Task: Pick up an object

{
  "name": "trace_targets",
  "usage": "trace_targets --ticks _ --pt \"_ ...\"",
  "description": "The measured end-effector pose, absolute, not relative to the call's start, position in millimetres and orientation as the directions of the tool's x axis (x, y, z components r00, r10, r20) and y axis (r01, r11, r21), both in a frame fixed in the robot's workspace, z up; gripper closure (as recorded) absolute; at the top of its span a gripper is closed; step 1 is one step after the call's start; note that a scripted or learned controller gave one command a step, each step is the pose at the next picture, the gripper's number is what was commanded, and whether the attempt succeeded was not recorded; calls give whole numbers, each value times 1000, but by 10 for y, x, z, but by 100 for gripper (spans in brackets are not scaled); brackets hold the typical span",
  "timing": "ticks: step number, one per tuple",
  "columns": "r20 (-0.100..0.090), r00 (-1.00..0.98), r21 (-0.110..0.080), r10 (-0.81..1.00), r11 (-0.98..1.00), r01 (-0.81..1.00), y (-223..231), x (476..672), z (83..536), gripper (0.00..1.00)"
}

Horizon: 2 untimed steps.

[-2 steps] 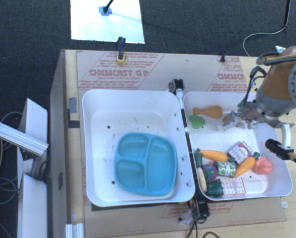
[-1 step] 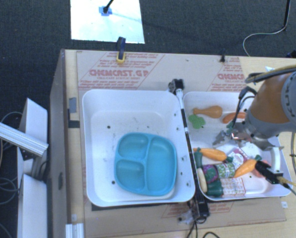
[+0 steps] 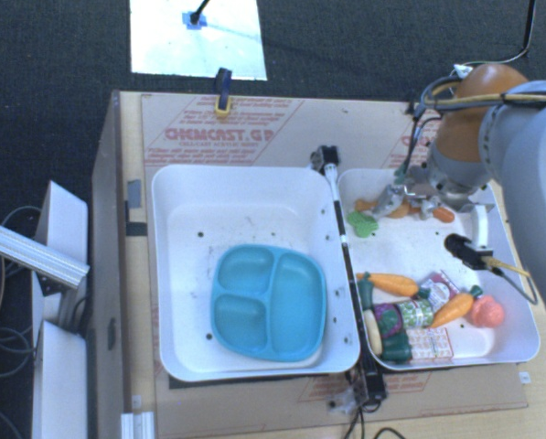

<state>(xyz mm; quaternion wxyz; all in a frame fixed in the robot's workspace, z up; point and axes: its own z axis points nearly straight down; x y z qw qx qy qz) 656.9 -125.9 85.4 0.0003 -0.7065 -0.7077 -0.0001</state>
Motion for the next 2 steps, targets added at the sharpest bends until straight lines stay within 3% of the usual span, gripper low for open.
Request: trace_targets --ticks 1,2 --pt "5 0 -23 1000 0 1000 -1366 6644 828 0" --pt "-1 -1 0 1000 1 1000 -1533 5795 843 0"
